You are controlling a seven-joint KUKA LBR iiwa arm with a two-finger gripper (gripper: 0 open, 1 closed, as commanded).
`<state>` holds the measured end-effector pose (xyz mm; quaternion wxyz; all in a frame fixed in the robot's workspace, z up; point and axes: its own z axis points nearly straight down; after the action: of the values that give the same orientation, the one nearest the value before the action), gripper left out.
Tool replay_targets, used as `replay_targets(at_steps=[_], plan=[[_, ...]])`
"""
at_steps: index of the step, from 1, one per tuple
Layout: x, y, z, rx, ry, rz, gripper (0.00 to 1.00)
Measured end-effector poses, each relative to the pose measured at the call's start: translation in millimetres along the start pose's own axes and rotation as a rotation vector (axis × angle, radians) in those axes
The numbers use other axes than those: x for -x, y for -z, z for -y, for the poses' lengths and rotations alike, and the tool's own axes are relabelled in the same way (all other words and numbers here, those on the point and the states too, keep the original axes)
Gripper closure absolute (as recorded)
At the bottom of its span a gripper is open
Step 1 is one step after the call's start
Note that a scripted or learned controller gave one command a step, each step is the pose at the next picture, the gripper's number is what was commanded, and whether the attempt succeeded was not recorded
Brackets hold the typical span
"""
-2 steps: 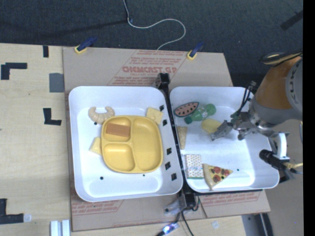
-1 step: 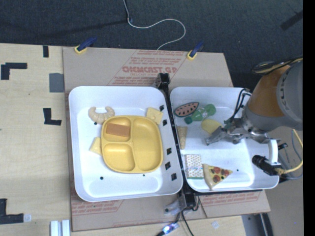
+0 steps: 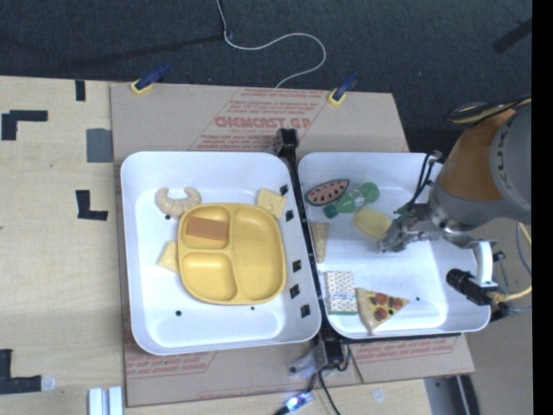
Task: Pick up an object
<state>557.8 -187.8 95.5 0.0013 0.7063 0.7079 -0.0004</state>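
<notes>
Your gripper (image 3: pixel 390 242) is low in the right bin (image 3: pixel 432 314), just right of a pale yellow piece (image 3: pixel 371 223), and you cannot tell whether it stands open or shut. Left of that piece lie a green toy (image 3: pixel 358 197) and a watermelon slice (image 3: pixel 327 191). At the near side, a pizza slice (image 3: pixel 378 306) lies beside a patterned square (image 3: pixel 339 290). In the left bin (image 3: pixel 151 318), a yellow divided plate (image 3: pixel 233 253) carries a brown block (image 3: pixel 207 227).

Glossy plastic bins (image 3: pixel 147 318), matt cardboard (image 3: pixel 251 115)
</notes>
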Motion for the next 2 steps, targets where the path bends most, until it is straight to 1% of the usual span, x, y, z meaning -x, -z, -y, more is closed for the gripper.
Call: replay_targets(at_steps=[1,2], plan=[[0,63,2,0.003,-0.001,-0.001,1.0],[6,107,3,0.002,-0.001,-0.001,1.0]])
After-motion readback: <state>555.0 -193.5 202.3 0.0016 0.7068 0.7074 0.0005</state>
